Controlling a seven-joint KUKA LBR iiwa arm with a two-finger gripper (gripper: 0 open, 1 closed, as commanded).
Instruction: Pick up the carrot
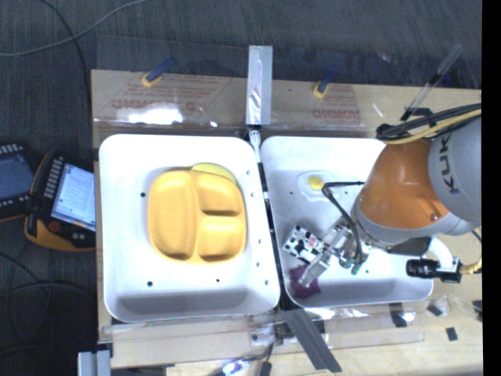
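Lying against the near wall of the right bin [407, 292], close to its left corner: a small purple lump [304, 284].
Hanging just above and touching or nearly touching that lump: the gripper [313, 269], tilting down to the left. Spread or pressed together, cannot tell.
Crowding the right half of this bin: the arm [407, 194], orange band bulking over the floor; leaving open white floor only along the left wall and far edge.
Sitting farther back, well apart from the gripper: a toy fried egg [315, 182].
Carrot: cannot tell where, possibly lying under the arm.
Filling the middle of the left bin [125, 210]: a yellow divided tray [196, 214], leaving bare margin on all sides.
Running behind both bins: a board [180, 100] carrying two yellow clips [159, 70].
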